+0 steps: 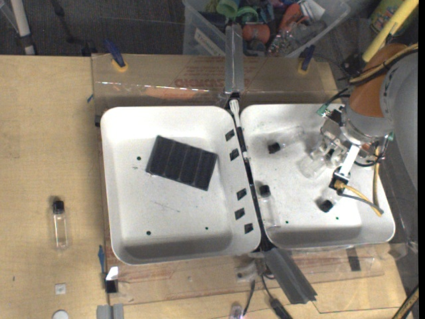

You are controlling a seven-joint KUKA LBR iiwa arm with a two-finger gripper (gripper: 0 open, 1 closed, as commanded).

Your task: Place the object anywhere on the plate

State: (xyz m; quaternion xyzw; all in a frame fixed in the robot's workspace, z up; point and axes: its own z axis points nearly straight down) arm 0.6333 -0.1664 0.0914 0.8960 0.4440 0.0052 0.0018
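A dark, ridged rectangular plate (181, 163) lies flat in the left bin (119, 128), turned slightly askew. Three small black objects lie in the right bin (372, 224): one near the back left (273, 147), one by the centre divider (263, 191), and one toward the front right (325, 205). My gripper (314, 157) hangs low over the middle of the right bin, between the back-left object and the front-right one, touching neither as far as I can see. Nothing shows in its grasp. The grey arm with its orange band (369, 97) comes in from the right.
A raised divider (240, 171) with black clips separates the two bins. A clear tub of colourful items (265, 12) stands behind the bins. A small vial (60, 223) lies on the wooden bench to the left. Yellow cables (362, 198) trail under the wrist.
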